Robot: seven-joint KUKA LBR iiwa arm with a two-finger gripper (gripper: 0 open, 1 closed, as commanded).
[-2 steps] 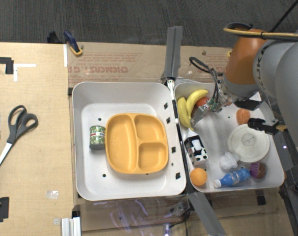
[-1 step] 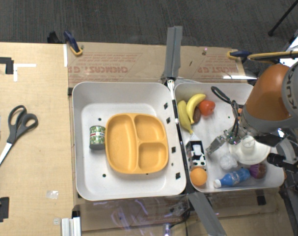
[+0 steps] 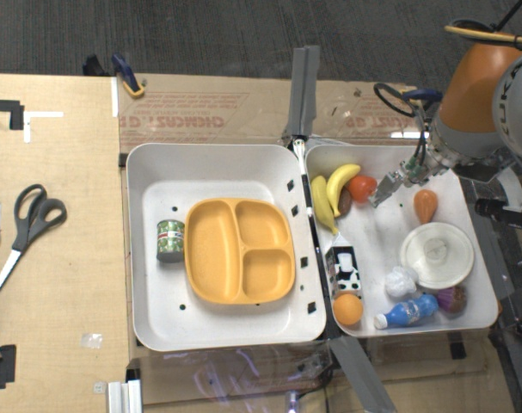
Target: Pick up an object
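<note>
**Tool hangs over the far end of the right bin**

The tool (image 3: 388, 189) reaches in from the right and sits above the right bin (image 3: 475, 321), close to a small red fruit (image 3: 361, 187) and two bananas (image 3: 331, 198) lying at the bin's far left. Whether it is open or closed cannot be told, and nothing shows between its tips. Right of the tool lies an orange carrot-like piece (image 3: 426, 205). Nearer in the same bin sit a white bowl (image 3: 438, 255), a crumpled white item (image 3: 400, 280), a blue bottle (image 3: 408, 311) on its side, a purple object (image 3: 451, 299) half hidden by the bowl, an orange ball (image 3: 348, 309) and a black-and-white carton (image 3: 344, 270).

The left bin (image 3: 149, 317) holds a yellow divided plate (image 3: 240, 249) with a small green can (image 3: 169, 240) just beside its left edge.

Both bins rest on a brown cardboard sheet (image 3: 209, 114) on the light wooden desk (image 3: 63, 317). Scissors (image 3: 24, 228) lie on the desk well left of the bins. Dark carpet (image 3: 200, 15) runs beyond the far edge.
</note>
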